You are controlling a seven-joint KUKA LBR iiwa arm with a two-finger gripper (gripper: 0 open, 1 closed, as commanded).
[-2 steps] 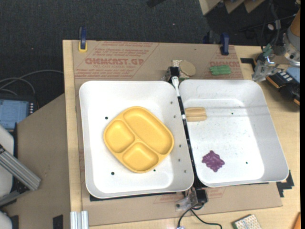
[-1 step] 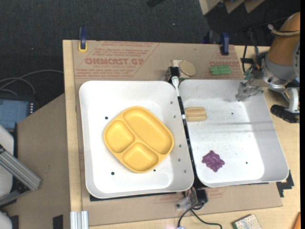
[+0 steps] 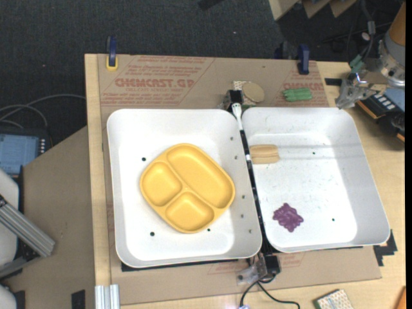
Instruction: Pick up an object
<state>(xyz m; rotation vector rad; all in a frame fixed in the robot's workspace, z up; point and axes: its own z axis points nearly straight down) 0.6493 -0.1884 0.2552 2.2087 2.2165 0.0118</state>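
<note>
Pre-grasp step, nothing lifted: arm's pincer [image 3: 351,90] at far right, state can't tell, must descend onto tan bread-roll-shaped object [image 3: 263,154] or purple grape-cluster toy [image 3: 288,216] in right white bin [image 3: 360,166].

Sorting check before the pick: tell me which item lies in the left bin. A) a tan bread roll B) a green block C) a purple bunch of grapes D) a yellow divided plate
D: the yellow divided plate rests in the left bin, while the purple grapes lie in the right bin.
</note>
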